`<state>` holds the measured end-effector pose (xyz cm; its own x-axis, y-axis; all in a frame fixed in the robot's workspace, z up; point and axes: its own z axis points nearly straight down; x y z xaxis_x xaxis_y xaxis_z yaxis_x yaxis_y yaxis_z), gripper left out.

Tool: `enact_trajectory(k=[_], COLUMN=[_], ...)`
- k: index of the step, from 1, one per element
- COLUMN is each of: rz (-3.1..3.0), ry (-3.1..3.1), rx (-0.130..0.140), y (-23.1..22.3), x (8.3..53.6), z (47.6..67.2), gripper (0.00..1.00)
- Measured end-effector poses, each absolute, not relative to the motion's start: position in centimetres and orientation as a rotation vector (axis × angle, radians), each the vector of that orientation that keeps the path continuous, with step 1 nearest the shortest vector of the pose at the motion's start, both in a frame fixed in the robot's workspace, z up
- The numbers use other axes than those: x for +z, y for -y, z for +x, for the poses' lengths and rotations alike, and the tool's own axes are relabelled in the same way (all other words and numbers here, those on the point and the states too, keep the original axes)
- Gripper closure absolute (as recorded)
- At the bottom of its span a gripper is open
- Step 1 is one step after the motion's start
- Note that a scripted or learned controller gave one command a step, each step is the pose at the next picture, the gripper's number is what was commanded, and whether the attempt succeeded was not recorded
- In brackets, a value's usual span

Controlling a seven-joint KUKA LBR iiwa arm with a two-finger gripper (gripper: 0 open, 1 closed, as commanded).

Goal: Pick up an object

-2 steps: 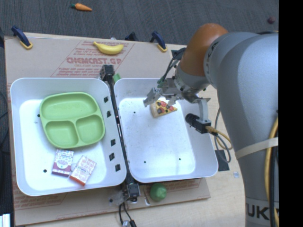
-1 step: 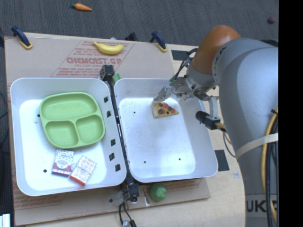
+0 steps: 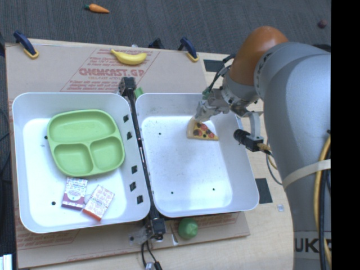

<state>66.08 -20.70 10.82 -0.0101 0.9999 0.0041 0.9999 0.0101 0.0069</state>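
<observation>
In the right bin (image 3: 194, 207), at about one o'clock from its middle and close to the far wall, lies a toy pizza slice (image 3: 202, 131), flat, yellow with red spots. The gripper (image 3: 207, 110) sits directly above the slice's far corner, touching or nearly touching it; whether it is released or clenched cannot be told, and no object is seen lifted clear of the floor. Step in hand, by judgement: the descent or closing phase of a pick on the slice, lift not yet made. Next move, by judgement: a firm close on the thin edge of the slice, then a straight rise; the slice lies flat, so purchase looks poor and a slip is likely. Obstruction: the bin's far wall at twelve o'clock of the slice stands near the wrist; the remaining floor of this bin is bare white. Left bin (image 3: 22, 167): one green divided plate (image 3: 84, 142) toward its middle; two small cartons (image 3: 87, 198) side by side at six o'clock of the plate. Outside the bins: a toy banana (image 3: 129, 55) on the cardboard at twelve o'clock; a green ball (image 3: 188, 228) at six o'clock of the right bin; a toy carrot (image 3: 97, 8) on the floor far beyond. None of these hinders the pick.
</observation>
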Motion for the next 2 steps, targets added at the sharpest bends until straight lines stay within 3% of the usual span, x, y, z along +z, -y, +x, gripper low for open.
enact_trajectory(k=[1,2], rz=[2.208,2.217], ry=[-2.233,-2.231], rx=[0.012,-0.001], y=[20.7,21.0], x=[10.8,9.2], z=[66.1,65.7], gripper=[0.00,0.00])
